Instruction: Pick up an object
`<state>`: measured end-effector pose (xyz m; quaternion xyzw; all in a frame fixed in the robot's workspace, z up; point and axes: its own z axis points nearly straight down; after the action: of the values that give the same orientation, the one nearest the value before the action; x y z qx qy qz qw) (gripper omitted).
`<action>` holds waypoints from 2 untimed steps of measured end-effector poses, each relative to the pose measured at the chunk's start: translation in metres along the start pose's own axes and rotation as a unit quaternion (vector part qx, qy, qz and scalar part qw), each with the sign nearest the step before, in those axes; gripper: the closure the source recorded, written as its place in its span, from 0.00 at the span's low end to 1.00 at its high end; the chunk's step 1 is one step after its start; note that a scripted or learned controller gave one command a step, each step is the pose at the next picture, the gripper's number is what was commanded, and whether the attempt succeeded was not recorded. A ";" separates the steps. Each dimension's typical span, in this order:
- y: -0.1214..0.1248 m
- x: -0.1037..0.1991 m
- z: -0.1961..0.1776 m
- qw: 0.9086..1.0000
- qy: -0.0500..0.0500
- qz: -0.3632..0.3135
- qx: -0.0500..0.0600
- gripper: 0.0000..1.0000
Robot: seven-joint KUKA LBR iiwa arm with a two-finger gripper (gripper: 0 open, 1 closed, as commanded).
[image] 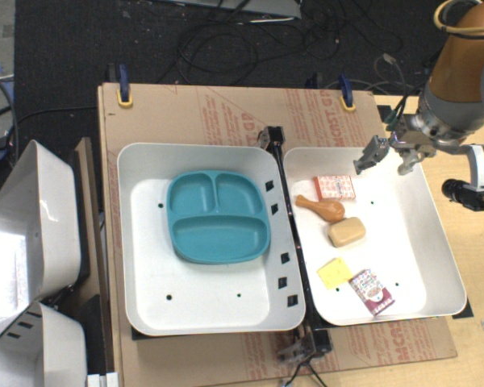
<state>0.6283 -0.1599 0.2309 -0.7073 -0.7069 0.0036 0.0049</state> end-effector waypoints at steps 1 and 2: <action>0.003 0.000 -0.007 1.000 -0.001 -0.001 -0.006 0.00; 0.003 -0.009 0.052 1.000 -0.001 0.001 -0.003 0.00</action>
<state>0.6304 -0.1684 0.1791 -0.7077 -0.7065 0.0018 0.0019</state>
